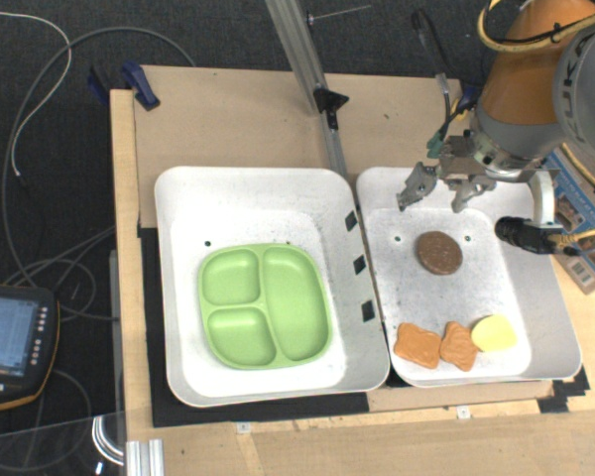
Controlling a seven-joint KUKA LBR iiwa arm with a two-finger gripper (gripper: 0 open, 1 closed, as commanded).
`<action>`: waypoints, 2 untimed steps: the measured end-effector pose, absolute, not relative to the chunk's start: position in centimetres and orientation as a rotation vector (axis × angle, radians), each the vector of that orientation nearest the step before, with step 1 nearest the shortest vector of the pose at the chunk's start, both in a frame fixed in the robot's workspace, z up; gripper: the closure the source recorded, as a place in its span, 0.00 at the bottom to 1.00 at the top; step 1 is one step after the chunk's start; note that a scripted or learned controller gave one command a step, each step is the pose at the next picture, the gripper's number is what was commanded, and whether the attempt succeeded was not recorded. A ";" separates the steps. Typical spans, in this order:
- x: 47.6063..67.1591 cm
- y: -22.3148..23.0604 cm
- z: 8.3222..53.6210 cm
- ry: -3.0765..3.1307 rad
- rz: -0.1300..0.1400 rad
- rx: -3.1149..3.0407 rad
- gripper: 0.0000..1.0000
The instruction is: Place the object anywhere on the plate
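Camera view looks down at a slant on a wooden counter [238, 107] with two shallow white bins side by side. Left bin [178, 206] holds a green plate [266, 305] with three compartments, lying flat near the bin's middle, nothing on it. Right bin [535, 296] holds four food items: a round brown cookie-like disc [440, 253] near the bin's centre, two orange-brown crackers, left cracker [417, 346] and right cracker [458, 346], touching each other along the front edge, and a pale yellow piece [494, 333] just beside the right cracker, possibly overlapping it, hard to tell at this angle. Arm [535, 58] comes in from the right, grey with orange band, wrist over the back of the right bin. Claw [438, 192] hangs above the bin's far end, fingers spread apart, nothing between them; left fingertip [408, 198] sits near the bin's back left rim. Brown disc lies just in front of the claw, apart from it. Black cylindrical part [521, 232] sticks out at the bin's right edge below the wrist. Metal pole [297, 38] slants across the counter behind the bins. Handheld pendant [15, 340] with screen at far left, off the counter.
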State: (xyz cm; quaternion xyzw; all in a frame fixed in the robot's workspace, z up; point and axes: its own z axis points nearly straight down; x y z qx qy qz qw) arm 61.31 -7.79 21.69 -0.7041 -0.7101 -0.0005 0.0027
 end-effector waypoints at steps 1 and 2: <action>52.6 -1.9 24.8 -2.224 -0.001 -2.211 0.00; 52.8 -2.1 25.7 -2.221 -0.002 -2.218 1.00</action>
